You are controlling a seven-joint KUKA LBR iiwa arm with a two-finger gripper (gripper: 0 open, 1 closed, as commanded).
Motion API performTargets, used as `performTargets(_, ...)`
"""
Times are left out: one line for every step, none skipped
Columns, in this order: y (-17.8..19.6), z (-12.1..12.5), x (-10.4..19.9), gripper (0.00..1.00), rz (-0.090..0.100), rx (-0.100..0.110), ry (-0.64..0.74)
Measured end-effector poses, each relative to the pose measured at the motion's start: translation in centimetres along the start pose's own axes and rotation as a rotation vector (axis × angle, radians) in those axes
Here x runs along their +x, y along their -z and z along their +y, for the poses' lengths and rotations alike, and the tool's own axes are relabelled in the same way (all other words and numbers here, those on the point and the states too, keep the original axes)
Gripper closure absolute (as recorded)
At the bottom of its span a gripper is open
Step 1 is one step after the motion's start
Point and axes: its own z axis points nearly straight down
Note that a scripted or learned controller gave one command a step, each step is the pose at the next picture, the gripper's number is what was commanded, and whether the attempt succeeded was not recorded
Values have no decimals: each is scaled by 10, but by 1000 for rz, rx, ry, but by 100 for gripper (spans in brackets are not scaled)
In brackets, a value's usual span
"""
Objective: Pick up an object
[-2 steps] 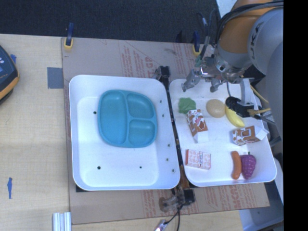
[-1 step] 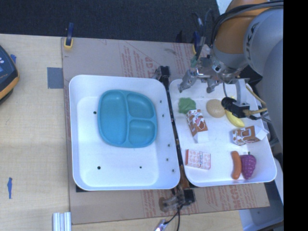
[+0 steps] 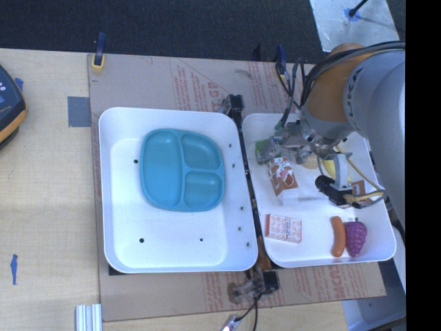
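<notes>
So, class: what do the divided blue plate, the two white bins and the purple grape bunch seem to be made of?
Divided blue plate: probably moulded plastic, matte, one even colour with rounded compartment ridges. White bins: likely thin formed plastic, smooth with a slight sheen and rolled rims. Purple grape bunch: looks like toy plastic or rubber, bumpy and uniformly coloured, though the view is too small to be sure.

A divided plate is lying in the left bin; a sausage and packets are lying in the right bin.
</notes>
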Motion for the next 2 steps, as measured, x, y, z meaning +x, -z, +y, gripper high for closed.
performTargets(2,25,-3,0,2,-4,1)
performTargets(12,26,-3,100,1,-3,4)
